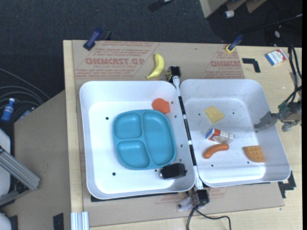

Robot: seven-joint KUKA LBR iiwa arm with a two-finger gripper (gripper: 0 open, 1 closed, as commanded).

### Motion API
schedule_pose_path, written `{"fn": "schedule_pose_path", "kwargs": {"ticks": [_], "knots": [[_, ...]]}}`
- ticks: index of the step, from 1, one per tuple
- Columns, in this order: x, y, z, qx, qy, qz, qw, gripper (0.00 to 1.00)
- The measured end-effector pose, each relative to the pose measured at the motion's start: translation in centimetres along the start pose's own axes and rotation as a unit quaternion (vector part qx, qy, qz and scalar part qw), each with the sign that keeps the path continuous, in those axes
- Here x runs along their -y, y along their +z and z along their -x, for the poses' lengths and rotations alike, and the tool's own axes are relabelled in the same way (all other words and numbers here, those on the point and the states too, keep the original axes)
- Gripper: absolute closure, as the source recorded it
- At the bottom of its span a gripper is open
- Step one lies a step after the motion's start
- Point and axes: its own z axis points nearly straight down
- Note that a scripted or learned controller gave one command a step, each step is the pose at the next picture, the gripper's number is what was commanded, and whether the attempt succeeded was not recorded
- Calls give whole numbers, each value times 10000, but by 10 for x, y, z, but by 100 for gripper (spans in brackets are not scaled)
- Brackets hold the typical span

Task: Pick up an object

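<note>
Tool (283,118) half cut off at right bin (249,87) edge, its state impossible to tell.

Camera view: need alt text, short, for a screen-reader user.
Two white bins sit side by side on a bench: the left bin holds a blue divided plate, the right bin a toy hot dog, waffle and cheese slice. A gripper reaches in at the right bin's right edge.

Red "CHEMCAST" lettering, twice, on the brown bench board (120,56) behind the bins; smaller print unreadable
</note>
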Motion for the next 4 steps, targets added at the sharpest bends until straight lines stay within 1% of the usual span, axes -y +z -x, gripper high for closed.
{"fn": "schedule_pose_path", "kwargs": {"ticks": [1,2,3,4], "knots": [[-8,106,-36,3,2,5,10000,0],[-74,126,-60,-2,-6,4,10000,0],[-141,126,-127,-5,-12,6,10000,0],[-142,115,-127,11,-15,14,10000,100]]}}
